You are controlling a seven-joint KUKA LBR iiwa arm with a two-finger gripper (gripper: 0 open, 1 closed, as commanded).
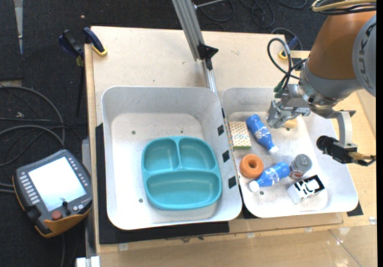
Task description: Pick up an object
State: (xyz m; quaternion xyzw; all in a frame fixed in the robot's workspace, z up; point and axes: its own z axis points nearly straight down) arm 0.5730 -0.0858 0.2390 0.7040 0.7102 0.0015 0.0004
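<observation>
My gripper (281, 116) hangs over the back of the right bin (335, 200), just right of and above a blue bottle (260, 132) lying at a slant. A small pale piece shows right beside the gripper's tip, and I cannot make out what it is. Nearer the bin's front lie an orange ring (252, 165), a second blue bottle (270, 176), a small grey can (301, 165) and a black-and-white object (306, 188). A flat checkered box (239, 134) lies against the bin's left wall.
The left bin (119, 134) holds a teal divided tray (179, 171). A slanted metal pole (188, 14) crosses above the bins' shared back corner. A teach pendant (54, 191) sits on the floor at left. Cables trail behind the arm.
</observation>
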